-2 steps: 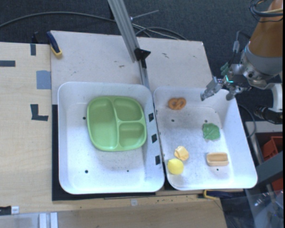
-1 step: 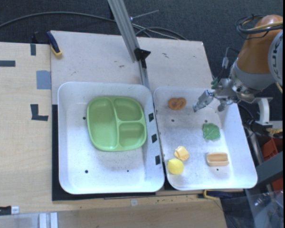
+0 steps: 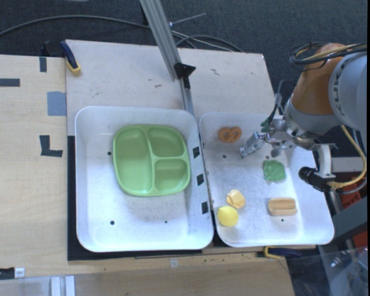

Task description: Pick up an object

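Grey metal pincer [image 3: 254,145] low over right white bin [image 3: 314,227], right of centre; spread or pressed together, impossible to tell. Nearest targets: brown pretzel-like piece [image 3: 230,134] left, green leafy lump [image 3: 274,171] below. Pale green divided plate [image 3: 152,160] alone in left white bin [image 3: 92,221], likely a drop spot.

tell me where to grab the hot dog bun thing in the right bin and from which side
Judging by its pose, grip the hot dog across its short width, mid-length, coming straight down from above. It lies flat with its long axis running left-right in the right bin, well apart from the yellow pieces, so fingers could close front-to-back without hitting anything.
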`<state>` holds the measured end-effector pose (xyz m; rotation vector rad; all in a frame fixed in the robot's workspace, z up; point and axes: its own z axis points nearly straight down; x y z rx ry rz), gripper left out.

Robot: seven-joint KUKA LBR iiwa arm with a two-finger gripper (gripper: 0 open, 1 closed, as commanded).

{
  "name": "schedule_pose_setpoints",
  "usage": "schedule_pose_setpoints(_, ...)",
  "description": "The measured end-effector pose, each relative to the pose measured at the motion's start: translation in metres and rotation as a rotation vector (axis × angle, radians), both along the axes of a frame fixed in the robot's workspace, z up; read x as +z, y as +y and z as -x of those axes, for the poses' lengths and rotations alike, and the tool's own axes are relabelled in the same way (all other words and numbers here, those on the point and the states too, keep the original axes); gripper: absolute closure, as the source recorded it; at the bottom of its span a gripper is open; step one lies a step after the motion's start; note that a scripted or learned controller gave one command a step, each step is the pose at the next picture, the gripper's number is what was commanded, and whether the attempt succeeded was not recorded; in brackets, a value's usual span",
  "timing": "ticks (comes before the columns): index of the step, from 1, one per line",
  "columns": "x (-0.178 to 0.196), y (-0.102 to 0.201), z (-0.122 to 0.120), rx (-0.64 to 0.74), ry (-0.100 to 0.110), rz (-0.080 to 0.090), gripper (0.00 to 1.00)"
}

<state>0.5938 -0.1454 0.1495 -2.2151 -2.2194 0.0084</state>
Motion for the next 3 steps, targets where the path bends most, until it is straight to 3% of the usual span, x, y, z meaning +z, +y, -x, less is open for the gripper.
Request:
schedule_pose_setpoints(1,-0.056,0.010,-0.003,0.000,0.000,0.000,0.00)
schedule_pose_setpoints(2,-0.042,0.010,-0.004,0.000,-0.005,0.000,1.00)
schedule_pose_setpoints(3,0.006,0.002,0.000,-0.001,-0.010,0.001,1.00)
